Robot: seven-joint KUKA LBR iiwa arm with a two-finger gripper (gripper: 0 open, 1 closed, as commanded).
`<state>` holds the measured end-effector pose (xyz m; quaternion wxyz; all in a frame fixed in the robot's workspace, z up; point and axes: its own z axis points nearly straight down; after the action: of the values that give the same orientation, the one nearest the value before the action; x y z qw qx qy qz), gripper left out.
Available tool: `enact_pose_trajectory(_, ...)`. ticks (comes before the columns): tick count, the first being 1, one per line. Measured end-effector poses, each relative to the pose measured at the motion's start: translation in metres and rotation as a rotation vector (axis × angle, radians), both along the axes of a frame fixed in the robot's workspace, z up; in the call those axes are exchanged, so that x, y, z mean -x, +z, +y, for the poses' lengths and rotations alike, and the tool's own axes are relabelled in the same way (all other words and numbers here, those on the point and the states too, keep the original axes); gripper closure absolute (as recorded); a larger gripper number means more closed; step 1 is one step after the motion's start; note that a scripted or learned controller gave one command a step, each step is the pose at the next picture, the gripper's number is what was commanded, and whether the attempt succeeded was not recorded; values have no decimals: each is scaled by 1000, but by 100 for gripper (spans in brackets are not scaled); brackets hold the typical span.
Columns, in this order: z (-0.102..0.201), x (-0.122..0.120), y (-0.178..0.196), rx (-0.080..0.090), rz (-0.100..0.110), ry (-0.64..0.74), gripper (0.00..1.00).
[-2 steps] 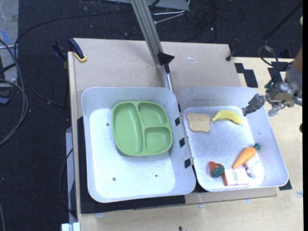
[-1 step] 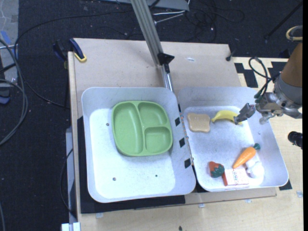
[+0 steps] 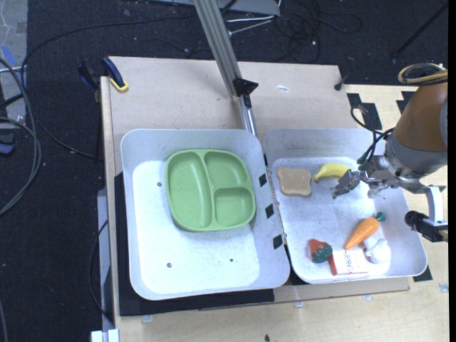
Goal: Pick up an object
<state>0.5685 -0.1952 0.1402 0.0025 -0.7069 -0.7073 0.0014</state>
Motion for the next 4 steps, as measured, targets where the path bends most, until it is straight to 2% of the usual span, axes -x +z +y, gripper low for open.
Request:
enact_pose_trajectory(1,0,-1,-49,4,-7,0,0)
enact_pose_trajectory(2,0,-2,-36,4,-11,-1,100)
enact_pose_trajectory(4,-11,-7,70,5,-12,2,100)
